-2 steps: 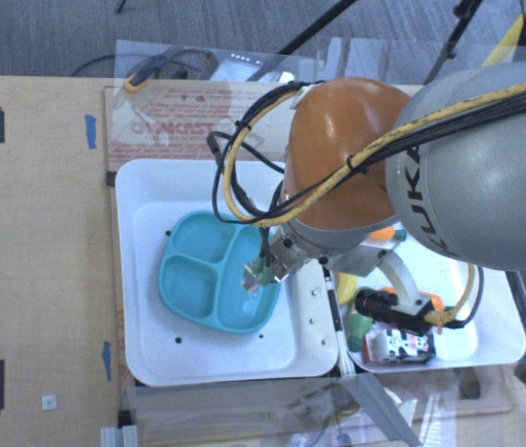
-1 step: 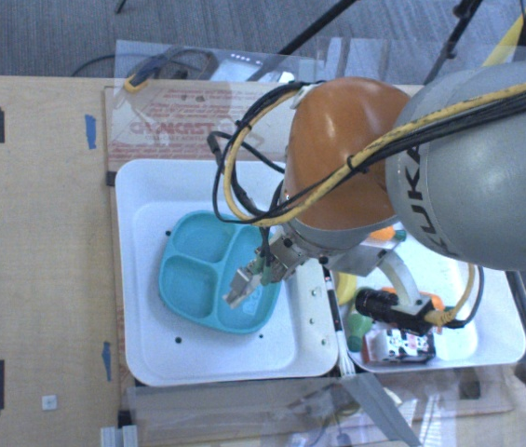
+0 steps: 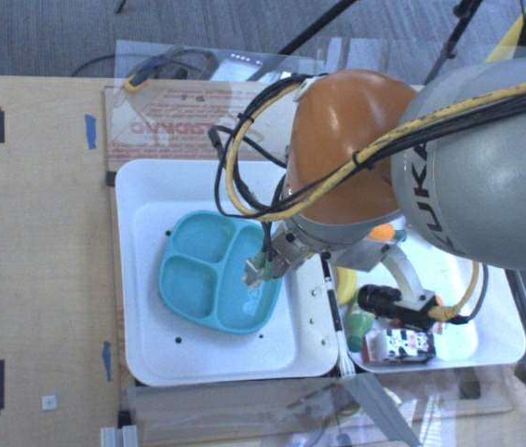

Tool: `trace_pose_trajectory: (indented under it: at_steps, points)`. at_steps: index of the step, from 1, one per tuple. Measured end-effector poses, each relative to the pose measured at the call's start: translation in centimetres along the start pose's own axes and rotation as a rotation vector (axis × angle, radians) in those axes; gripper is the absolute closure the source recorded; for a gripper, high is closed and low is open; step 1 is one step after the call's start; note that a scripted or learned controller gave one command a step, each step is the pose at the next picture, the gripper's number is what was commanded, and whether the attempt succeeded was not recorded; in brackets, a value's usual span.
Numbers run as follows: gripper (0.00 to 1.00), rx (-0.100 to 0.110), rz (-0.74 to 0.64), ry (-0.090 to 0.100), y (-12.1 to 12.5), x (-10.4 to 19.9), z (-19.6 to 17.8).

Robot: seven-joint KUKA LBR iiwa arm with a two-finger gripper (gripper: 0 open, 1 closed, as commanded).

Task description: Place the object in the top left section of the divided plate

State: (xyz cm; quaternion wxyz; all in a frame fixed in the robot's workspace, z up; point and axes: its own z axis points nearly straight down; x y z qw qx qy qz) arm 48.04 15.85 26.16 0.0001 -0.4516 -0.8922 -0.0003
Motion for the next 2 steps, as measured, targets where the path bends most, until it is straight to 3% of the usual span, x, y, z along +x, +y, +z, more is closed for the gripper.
trace_pose_trajectory:
  at_steps: [1,2]
  points:
    - [0.00,0.000,0.000,0.000,0.00,0.00,0.00]
    - [1.00,-0.002,0.001,-0.001,0.08,-0.06,-0.98]
